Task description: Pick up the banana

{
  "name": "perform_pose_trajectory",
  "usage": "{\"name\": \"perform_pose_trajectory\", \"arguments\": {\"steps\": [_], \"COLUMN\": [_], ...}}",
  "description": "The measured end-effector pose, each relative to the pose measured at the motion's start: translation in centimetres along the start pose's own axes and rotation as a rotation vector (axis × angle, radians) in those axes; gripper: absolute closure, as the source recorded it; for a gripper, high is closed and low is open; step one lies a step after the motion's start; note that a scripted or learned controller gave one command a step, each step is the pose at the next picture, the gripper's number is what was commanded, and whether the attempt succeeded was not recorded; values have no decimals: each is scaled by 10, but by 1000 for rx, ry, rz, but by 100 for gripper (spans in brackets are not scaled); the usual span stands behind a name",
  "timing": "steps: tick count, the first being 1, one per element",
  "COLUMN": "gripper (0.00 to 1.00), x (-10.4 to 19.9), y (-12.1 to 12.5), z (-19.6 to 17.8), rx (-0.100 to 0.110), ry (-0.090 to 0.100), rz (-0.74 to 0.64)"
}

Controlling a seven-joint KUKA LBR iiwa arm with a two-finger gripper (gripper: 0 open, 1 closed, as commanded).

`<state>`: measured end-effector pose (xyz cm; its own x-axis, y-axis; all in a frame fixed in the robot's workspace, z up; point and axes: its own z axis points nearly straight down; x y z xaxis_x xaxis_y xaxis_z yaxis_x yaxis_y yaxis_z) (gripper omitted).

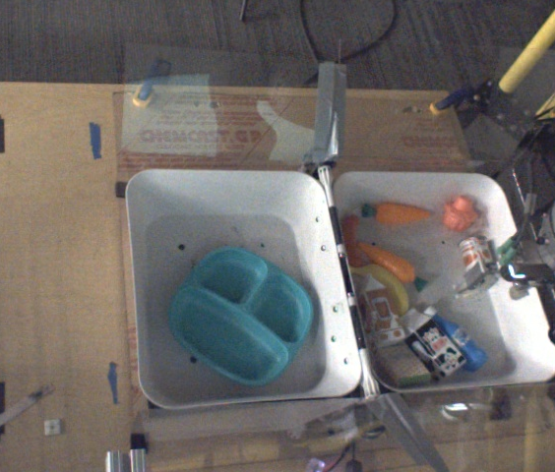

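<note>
The milk carton [442,347] lies nearest; the banana [388,285] is not yet picked, and the claw [499,268] hovers nearby, grip unclear.

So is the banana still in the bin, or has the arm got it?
In the bin. The banana lies in the right bin among the carrots; the gripper sits apart from it, to its right.
</note>
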<state>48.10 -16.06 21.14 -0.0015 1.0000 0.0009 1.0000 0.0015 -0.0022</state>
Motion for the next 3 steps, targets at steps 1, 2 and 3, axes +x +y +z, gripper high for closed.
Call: {"name": "perform_pose_trajectory", "arguments": {"steps": [1, 2, 3], "gripper": [0, 0, 0], "x": [60, 54, 47], "y": [32, 61, 24], "z": [68, 96, 122], "rx": [0, -28, -16], "ry": [0, -18, -8], "rz": [-261, -309, -266]}}
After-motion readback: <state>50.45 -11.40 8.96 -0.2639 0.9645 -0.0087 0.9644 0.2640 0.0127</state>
